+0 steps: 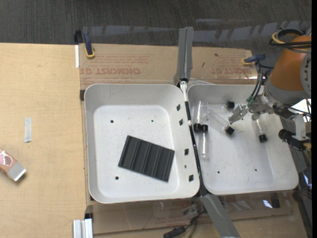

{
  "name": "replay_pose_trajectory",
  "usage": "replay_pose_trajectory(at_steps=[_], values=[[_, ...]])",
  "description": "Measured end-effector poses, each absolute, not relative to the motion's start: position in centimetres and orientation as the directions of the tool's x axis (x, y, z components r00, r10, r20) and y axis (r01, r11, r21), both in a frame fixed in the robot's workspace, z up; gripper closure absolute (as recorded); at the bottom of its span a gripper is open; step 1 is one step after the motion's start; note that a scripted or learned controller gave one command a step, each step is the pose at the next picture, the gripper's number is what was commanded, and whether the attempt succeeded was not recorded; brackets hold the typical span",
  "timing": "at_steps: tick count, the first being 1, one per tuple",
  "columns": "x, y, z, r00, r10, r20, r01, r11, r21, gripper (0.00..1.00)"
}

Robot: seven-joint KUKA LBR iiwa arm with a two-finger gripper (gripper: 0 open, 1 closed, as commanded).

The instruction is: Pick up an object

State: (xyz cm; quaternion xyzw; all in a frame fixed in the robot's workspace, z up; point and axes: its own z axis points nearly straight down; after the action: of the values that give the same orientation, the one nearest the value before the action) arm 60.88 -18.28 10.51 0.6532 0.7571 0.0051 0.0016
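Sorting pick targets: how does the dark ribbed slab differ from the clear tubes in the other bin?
The dark ribbed slab is opaque, flat and broad; the clear tubes are see-through, thin, with black caps. The slab lies alone in the left bin; the tubes are scattered in the right bin. Both lie flat.

Grey arm [292, 103] — orange band, black and yellow cables above.

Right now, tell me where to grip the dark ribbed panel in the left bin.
Probably grip the ribbed panel across its short width near the middle, coming straight down. It lies flat and slanted on the left bin floor, away from the walls, so the fingers should turn to match.
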Motion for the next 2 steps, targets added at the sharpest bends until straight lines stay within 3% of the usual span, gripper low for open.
replay_pose_trajectory(at_steps=[2], values=[[60.88, -18.28, 10.51, -0.147, 0.989, 0.004, 0.989, 0.147, 0.01, 0.0]])
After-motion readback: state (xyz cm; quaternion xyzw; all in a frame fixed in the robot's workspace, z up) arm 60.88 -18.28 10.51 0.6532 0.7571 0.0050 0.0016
